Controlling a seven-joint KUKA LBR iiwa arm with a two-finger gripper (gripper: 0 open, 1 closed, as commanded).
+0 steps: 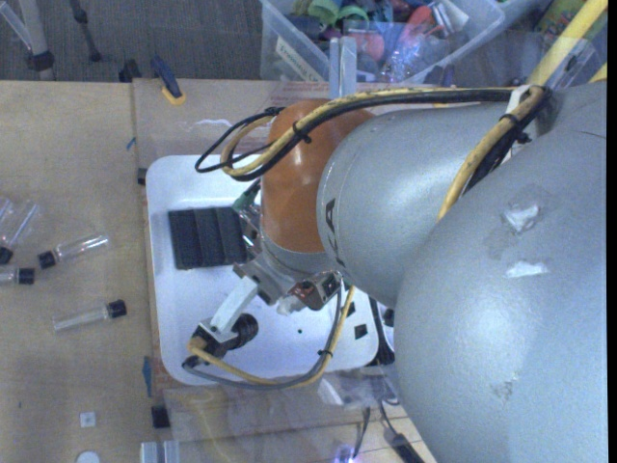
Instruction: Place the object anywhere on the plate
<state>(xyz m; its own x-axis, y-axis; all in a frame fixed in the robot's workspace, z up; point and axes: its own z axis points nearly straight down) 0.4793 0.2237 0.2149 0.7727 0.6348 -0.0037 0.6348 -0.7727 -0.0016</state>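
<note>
A flat black ribbed block [203, 237] lies in the left part of the white bin [174, 181]. The grey arm with its orange band [294, 191] reaches over the bin from the right and hides most of it. My gripper [307, 293] sits under the wrist, over the middle of the bin and just right of the black block. Only a small brownish part of it peeks out. Whether anything is between the fingers is hidden.
Several clear vials with black caps [82, 249] lie on the wooden bench left of the bin. A clear tub of colourful toys [386, 17] stands at the back. A blue clip [170, 81] lies near the bench's far edge.
</note>
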